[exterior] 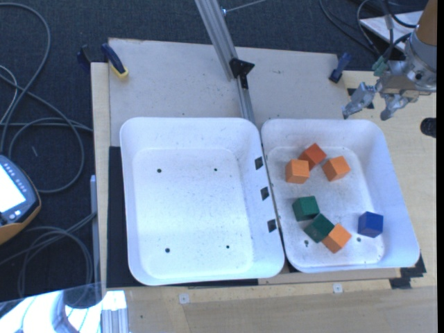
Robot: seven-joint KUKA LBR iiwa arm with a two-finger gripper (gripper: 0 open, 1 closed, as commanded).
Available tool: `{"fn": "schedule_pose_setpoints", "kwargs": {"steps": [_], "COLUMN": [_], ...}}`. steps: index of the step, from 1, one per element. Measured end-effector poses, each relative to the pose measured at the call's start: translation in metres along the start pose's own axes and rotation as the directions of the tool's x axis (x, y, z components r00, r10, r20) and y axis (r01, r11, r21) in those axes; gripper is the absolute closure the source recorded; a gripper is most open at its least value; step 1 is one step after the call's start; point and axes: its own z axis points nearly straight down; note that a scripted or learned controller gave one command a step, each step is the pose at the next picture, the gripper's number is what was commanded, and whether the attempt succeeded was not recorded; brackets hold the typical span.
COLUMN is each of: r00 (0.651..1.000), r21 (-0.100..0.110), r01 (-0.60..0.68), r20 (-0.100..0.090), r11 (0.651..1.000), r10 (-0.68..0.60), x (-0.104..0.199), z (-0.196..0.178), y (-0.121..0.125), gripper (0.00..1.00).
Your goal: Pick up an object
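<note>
A wooden tabletop (173,82) carries two shallow white plastic bins side by side, and a blue clamp (114,60) grips its far left corner. The left white bin (135,186) shows a bare speckled floor. A slanted grey metal rail (220,37) runs down from the top of the view and ends near the gap between the two bins.

The right white bin (392,179) holds all the small blocks. Going across it: an orange cube (297,171) sits in the upper part, with a darker red-orange cube (313,154) touching it at its upper right. Below them a dark green cube (305,207) lies near the middle, and a second dark green block (320,227) sits just beside it, lower and to the right. A small orange block (337,238) touches that second green one on its right. Another orange cube (336,168) rests in the upper part, just right of the red-orange one. A blue cube (370,224) stands alone near the bin's right wall.

The hand (372,107) hangs above the far right corner of the right bin, over its rim, well apart from every block. Its two grey fingers (356,104) are spread with nothing between them.
</note>
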Motion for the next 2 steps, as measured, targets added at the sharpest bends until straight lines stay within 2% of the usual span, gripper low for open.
{"fn": "schedule_pose_setpoints", "kwargs": {"steps": [2], "r00": [1.0], "r21": [0.0], "r01": [0.0], "r20": [0.0], "r11": [1.0], "r10": [0.0], "x": [0.0], "z": [0.0], "y": [0.0], "gripper": [0.0]}}
